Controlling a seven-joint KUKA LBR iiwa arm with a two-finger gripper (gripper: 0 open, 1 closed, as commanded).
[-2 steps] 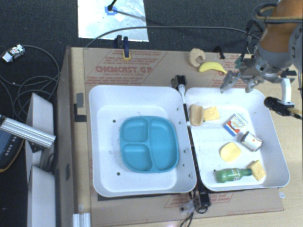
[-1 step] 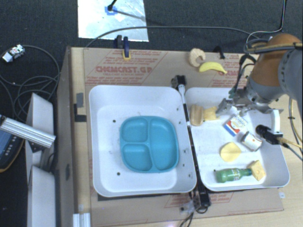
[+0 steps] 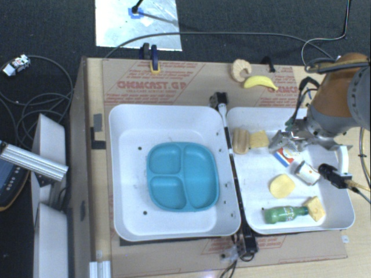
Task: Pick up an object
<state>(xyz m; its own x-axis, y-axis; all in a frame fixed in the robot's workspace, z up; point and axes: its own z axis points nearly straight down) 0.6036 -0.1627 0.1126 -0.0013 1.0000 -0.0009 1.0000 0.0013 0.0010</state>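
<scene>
The green bottle (image 3: 284, 214) lay on its side along the near rim of the right bin (image 3: 301, 227). Its neck pointed at a yellow wedge (image 3: 315, 208) just beside it in the near right corner. Behind them a yellow disc (image 3: 282, 185) lay alone, with bare floor on its left all the way to the wall shared with the left bin (image 3: 124, 155). A white cylinder (image 3: 305, 172) lay near it, to the right and a little farther back.

Beyond these, a red, white and blue tube (image 3: 283, 156) lay at a slant. The pincer (image 3: 282, 139) hung over the tube's far end. Whether the pincer was open or closed could not be told, nor whether it had hold of anything. The arm (image 3: 327, 112) reached in over the bin's right rim and covered the far right corner.

Left of the pincer were two tan pieces. One tan piece (image 3: 258, 139) lay close beside the pincer, and a tan slice (image 3: 240, 140) sat against the left wall. The bin floor behind them was bare up to the far wall.

In the left bin a blue plate (image 3: 182, 175) sat in the middle, with white floor open on every side.

On the tabletop (image 3: 191, 77) past the right bin lay a banana (image 3: 259, 83) and, just beside it, a tan ring (image 3: 240, 69). A blue and yellow clamp (image 3: 152, 57) stood at the far edge, well to the left.
</scene>
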